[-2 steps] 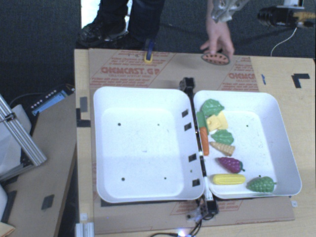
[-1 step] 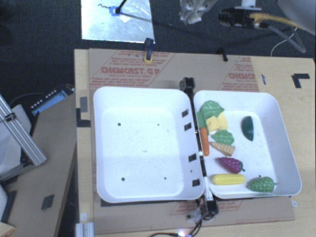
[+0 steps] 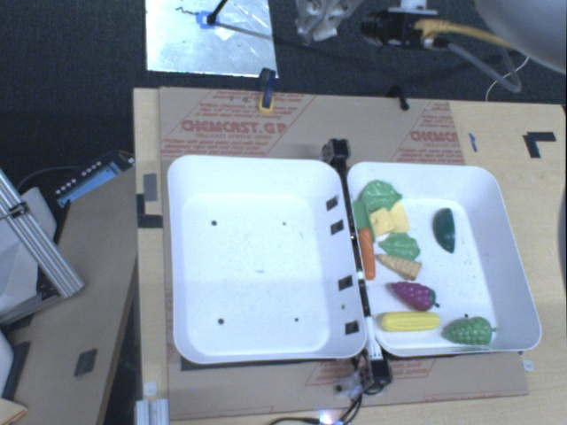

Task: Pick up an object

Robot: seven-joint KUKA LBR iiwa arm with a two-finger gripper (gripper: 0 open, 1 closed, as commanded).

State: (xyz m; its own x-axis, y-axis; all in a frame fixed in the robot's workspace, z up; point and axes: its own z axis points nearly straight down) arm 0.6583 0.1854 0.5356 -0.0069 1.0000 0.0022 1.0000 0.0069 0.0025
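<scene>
**Ana:** Gripper (image 3: 326,11) sits high at the top of the view, above the dark floor beyond the bench, well apart from both bins. Its pale metal parts blur together, so I cannot tell how it is set, and nothing shows in its hold.

**Ben:** So no object is picked yet. Where are the candidates?

**Ana:** All in the right bin (image 3: 509,237), mostly crowded against its left wall. A green leafy toy (image 3: 379,195) lies over a yellow block (image 3: 390,220), with an orange carrot (image 3: 367,251) running along the divider just beside them. Below are a second green leaf (image 3: 400,244), a corn cone (image 3: 399,266), a purple eggplant (image 3: 414,296), a yellow corn cob (image 3: 409,322) and a green bumpy piece (image 3: 468,330). A dark green pepper-like piece (image 3: 444,228) lies alone toward the right.

**Ben:** And the left bin (image 3: 257,255)?

**Ana:** Just bare white floor with a few dark specks.

**Ben:** What might spoil a grab?

**Ana:** I'd judge the cluster risky: the pieces touch or overlap, so a descent there could catch two, or knock one aside. The carrot hugs the wall, which could block one side of the grip. Rounded plastic may also slip out. The lone dark green piece looks like the safer pick.
</scene>
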